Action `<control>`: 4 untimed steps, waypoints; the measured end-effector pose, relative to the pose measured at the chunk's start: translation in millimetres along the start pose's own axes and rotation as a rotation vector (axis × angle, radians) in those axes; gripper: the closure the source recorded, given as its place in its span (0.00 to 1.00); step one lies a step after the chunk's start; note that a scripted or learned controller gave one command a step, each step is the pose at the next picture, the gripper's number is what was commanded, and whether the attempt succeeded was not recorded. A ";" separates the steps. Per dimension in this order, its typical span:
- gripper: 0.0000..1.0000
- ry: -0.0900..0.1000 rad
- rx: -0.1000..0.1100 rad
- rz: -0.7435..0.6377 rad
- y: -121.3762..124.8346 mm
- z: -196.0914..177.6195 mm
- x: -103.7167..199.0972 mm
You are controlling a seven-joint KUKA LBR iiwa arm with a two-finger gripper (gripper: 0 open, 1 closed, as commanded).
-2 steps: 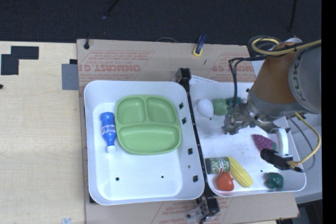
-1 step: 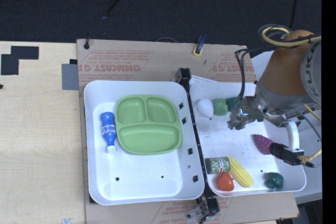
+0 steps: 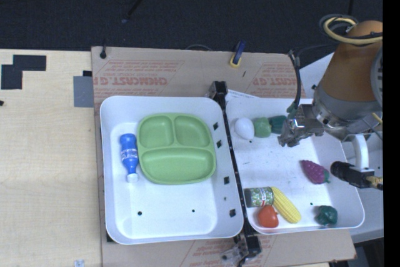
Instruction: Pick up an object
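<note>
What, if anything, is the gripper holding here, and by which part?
It cannot be told. The gripper hangs over the right bin, just right of a green item, and the view does not settle whether anything is in its grasp.

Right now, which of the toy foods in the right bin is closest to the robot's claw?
The teal piece beside the white egg, near the bin's far wall. It lies just left of the gripper; the purple one, corn, and tomato lie farther off.

The gripper (image 3: 294, 132) hangs over the right bin (image 3: 350, 222) near its far edge, just beside a green object (image 3: 262, 127) and a white egg (image 3: 244, 128). A purple object (image 3: 314, 171) lies mid-bin; a can (image 3: 259, 197), corn cob (image 3: 286, 205), tomato (image 3: 268, 216) and dark green piece (image 3: 325, 215) line the near edge. In the left bin (image 3: 162, 222), a blue bottle (image 3: 129, 156) lies beside a green divided plate (image 3: 176, 148).
</note>
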State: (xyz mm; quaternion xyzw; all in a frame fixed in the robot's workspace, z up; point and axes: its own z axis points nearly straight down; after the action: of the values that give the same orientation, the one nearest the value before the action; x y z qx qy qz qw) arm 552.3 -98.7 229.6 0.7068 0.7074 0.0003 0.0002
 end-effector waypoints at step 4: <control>1.00 0.001 0.004 -0.003 23.7 -0.8 197.9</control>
State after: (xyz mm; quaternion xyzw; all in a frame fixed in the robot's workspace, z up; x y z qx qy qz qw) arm 575.9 99.3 230.4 0.7058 0.7084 -0.0007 -0.0012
